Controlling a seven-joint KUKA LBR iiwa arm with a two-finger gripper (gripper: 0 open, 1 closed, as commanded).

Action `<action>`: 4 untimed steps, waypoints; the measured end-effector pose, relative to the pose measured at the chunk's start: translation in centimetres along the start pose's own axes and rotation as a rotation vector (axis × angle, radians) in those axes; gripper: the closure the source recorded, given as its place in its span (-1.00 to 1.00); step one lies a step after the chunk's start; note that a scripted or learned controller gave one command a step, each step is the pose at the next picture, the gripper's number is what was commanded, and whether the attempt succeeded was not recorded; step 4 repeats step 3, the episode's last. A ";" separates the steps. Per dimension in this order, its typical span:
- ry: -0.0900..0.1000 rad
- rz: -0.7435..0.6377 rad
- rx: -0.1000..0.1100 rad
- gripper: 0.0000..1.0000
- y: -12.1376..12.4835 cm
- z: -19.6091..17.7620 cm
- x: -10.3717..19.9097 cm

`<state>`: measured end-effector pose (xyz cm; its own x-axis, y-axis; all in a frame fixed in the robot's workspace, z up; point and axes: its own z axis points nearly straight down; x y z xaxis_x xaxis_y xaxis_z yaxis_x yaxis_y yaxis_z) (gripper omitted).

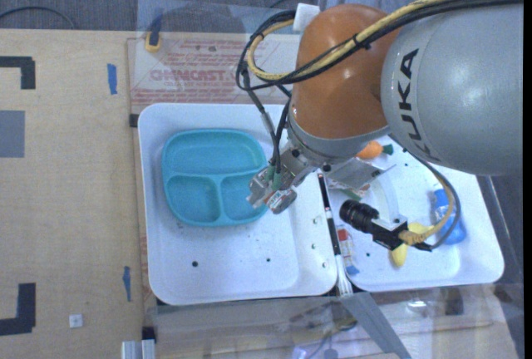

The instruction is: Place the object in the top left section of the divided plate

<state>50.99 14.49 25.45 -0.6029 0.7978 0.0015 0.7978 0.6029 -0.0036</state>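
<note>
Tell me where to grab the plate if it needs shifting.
Likely the plate by its raised rim at the view's lower edge, coming straight down. It lies flat in the left bin, so only the rim gives an edge, with bare floor beside it there.

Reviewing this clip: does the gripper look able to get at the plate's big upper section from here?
Probably yes. The gripper hangs over the right edge of the plate in the left bin. The upper section lies bare, and nothing stands between them.
</note>
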 end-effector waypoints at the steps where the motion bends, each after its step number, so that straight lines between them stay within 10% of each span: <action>1: -0.004 -0.246 -0.005 1.00 0.1 -2.1 -3.4; 4: -0.006 -0.320 -0.009 1.00 0.8 -2.4 -4.5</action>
